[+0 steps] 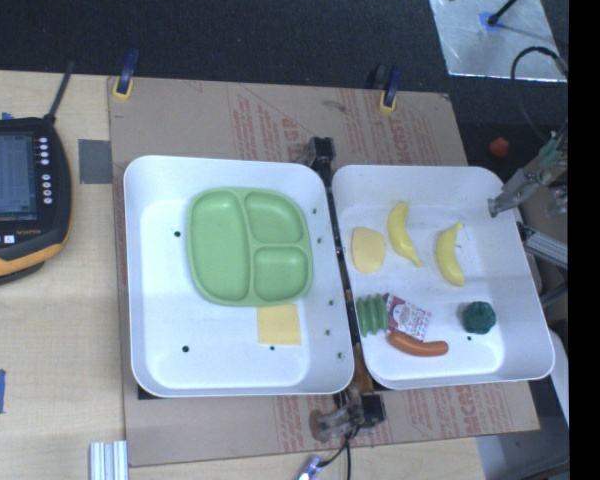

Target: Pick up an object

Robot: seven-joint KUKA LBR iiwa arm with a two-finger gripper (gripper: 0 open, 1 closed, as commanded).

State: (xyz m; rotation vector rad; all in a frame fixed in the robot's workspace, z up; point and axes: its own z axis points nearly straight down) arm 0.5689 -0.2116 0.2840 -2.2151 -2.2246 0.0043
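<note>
The right bin [515, 368] holds several toy foods. A yellow banana [402, 232] and a second yellow banana [450, 254] lie in its middle, and a pale yellow round piece [368, 249] lies to their left. Toward the front sit a green bean bundle [371, 313], a red and white packet [411, 318], an orange sausage [418, 345] and a dark green lump [478, 316]. My gripper [510, 198] pokes in at the right bin's far right rim, above and apart from all the objects. Nothing shows in its grasp.
The left bin [150, 268] holds a green divided plate [249, 244] and a yellow cheese slice [279, 324] in front of it. A tablet pendant [15, 198] lies on the bench at the far left. Clamps [384, 86] pin the cardboard at the back.
</note>
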